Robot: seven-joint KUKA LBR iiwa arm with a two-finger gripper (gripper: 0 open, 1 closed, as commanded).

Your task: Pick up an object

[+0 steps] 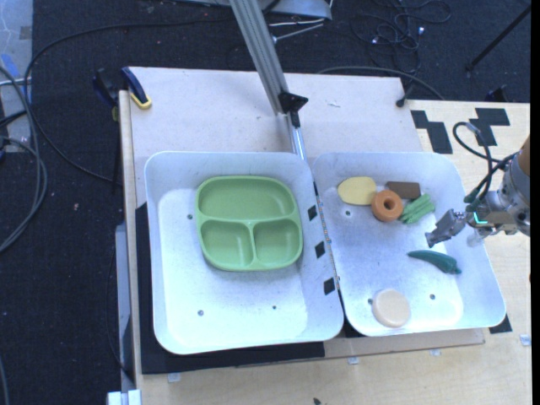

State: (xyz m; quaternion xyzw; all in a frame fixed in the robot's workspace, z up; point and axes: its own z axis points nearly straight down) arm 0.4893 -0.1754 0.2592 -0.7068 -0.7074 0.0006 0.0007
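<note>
— Green, moulded plastic: three-compartment pale green divided plate [250, 223], flat in the left shallow white bin [173, 310]. Any writing on it?

— None legible. No brand or label readable anywhere on plate or bins. Only black square marks along the seam between the bins and on the bench at far right, too coarse to read as text.

— And further right?

— Right shallow white bin [481, 306], holding several small items. Near the top edge: yellow oval piece [356, 191], then orange ring-shaped doughnut toy [388, 206], with a brown block [404, 189] just behind and a light green leafy piece [418, 208] touching the ring's right side. Lower down: teal curved pod-shaped piece [436, 261], and near the front rim a pale beige round disc [391, 307], well apart from the rest.

— Arm?

— Reaching in from the right, wrist over the bin's right rim. Two-finger gripper [441, 229] pointing left and downward, just above the teal piece, right of the leafy one. Fingers too blurred and small: cannot tell whether spread or closed. Nothing visibly between them.
</note>
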